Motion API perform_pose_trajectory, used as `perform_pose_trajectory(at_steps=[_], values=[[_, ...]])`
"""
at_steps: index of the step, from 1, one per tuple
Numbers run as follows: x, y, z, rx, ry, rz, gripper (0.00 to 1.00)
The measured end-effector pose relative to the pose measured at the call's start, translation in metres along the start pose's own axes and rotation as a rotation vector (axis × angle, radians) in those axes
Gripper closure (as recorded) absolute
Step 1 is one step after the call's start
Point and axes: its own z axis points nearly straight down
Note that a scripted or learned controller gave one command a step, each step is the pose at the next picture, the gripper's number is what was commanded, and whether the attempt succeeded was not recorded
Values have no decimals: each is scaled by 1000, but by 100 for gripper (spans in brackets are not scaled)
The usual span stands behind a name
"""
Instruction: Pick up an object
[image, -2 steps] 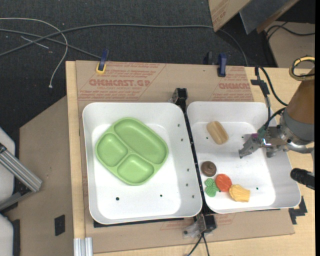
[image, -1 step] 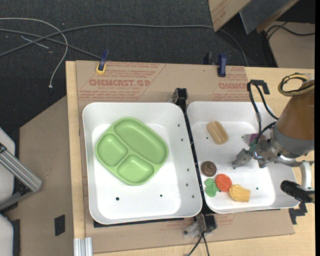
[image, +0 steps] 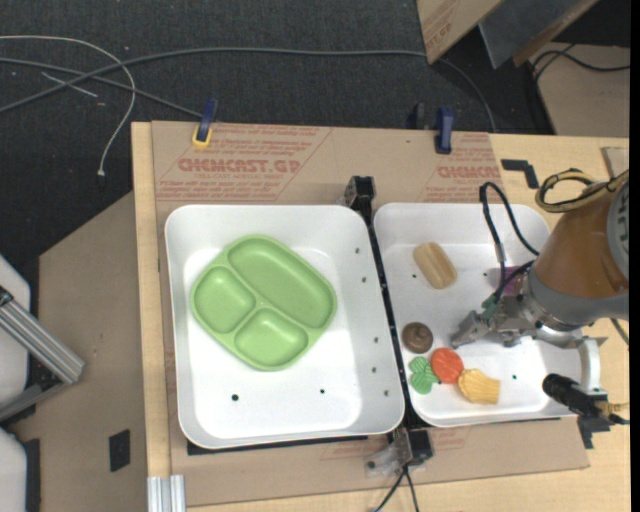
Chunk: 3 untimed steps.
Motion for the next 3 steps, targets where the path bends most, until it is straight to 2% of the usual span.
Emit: perform_pose_trajectory(at_steps=[1, 3], values=[[0, 1, -13, -5, -1, 1, 100], [-8, 10, -102, -10, -5, -1, 100]])
